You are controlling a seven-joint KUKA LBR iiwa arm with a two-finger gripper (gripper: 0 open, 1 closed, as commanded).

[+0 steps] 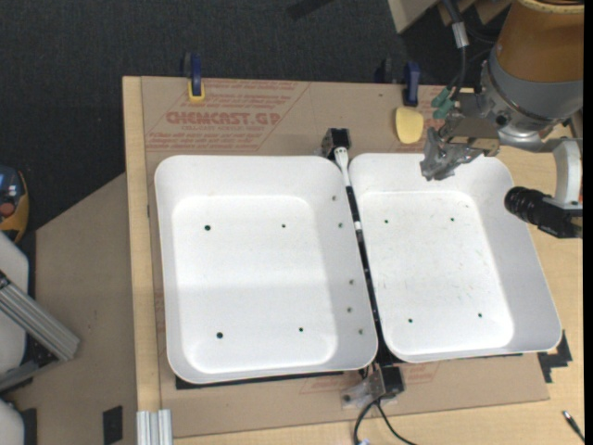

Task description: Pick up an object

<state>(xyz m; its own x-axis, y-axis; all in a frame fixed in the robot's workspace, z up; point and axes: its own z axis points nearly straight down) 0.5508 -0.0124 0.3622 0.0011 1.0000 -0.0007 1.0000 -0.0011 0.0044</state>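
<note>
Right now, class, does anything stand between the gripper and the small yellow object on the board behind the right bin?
Nothing visible does. The gripper hangs over the far edge of the right bin. The yellow object lies close by on the board, just beyond that low rim.

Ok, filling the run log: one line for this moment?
gripper: over right bin far edge | yellow object: on bench beyond bins | nothing seen held

Open room over both bins
</note>
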